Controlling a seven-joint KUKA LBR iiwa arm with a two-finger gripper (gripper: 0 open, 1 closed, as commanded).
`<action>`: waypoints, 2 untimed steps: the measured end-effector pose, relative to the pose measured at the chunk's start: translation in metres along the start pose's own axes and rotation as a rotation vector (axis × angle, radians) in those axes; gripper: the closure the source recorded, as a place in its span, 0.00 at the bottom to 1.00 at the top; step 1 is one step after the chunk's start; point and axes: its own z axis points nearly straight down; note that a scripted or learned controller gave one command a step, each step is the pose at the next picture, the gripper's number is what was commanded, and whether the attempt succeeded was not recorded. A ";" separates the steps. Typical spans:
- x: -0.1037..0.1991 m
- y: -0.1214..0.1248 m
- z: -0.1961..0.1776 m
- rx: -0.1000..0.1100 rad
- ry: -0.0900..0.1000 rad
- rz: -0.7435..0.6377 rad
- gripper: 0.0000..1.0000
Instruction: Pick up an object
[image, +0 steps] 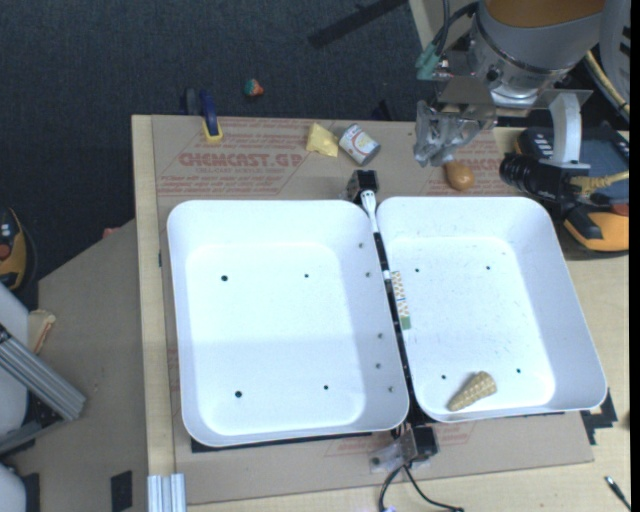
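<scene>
Cone-shaped object (472, 391), right bin (560, 300) near edge: lies approx 6 o'clock from gripper (440, 140), well apart; long axis 2–8 o'clock. Jaw state: can't tell.

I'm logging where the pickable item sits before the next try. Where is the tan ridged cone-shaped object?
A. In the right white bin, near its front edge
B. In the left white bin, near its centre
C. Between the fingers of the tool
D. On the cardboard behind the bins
A. The tan ridged cone-shaped object lies on the floor of the right white bin, close to its front rim, far from the tool.
</scene>
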 end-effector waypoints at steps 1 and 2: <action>0.106 -0.013 0.086 -0.001 0.000 -0.005 1.00; 0.142 0.039 0.146 -0.016 0.000 0.002 1.00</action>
